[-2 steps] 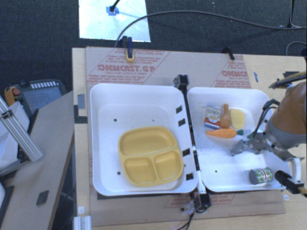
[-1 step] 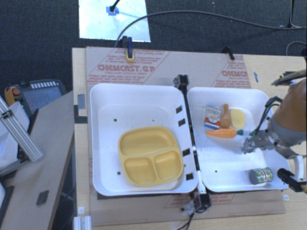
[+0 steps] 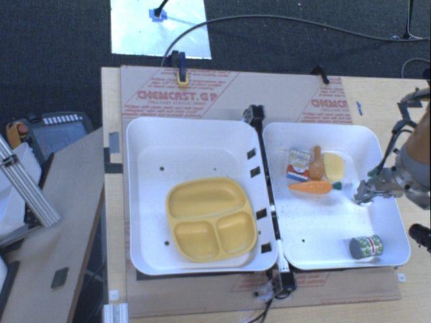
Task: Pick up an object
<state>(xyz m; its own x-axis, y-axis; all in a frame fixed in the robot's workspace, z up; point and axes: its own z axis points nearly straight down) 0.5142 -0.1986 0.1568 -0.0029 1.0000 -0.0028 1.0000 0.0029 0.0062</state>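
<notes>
Overhead slanted view of a bench carrying two shallow white bins set side by side. The left bin (image 3: 145,180) holds a yellow divided tray (image 3: 210,217) with one long compartment and two smaller ones, lying toward the bin's near right part. The right bin (image 3: 394,200) holds four small items. A toy carrot (image 3: 311,188), orange with a green tip, lies flat across the upper middle of the bin, its tip pointing right. Touching it from above are a small printed carton (image 3: 298,163), a tan wooden peg-shaped piece (image 3: 316,165) and a pale yellow block (image 3: 333,165), the three bunched together. A small can (image 3: 366,247) with a green-and-white label lies on its side near the bin's near right corner, well apart from the cluster.

The gripper (image 3: 364,193) enters from the right edge, its metal tip low over the right bin, just right of the carrot's green tip and near the yellow block, with bare bin floor showing between them. The can lies below it in the view, apart. Whether its tip is spread or closed cannot be told here; nothing is visibly between it.
</notes>
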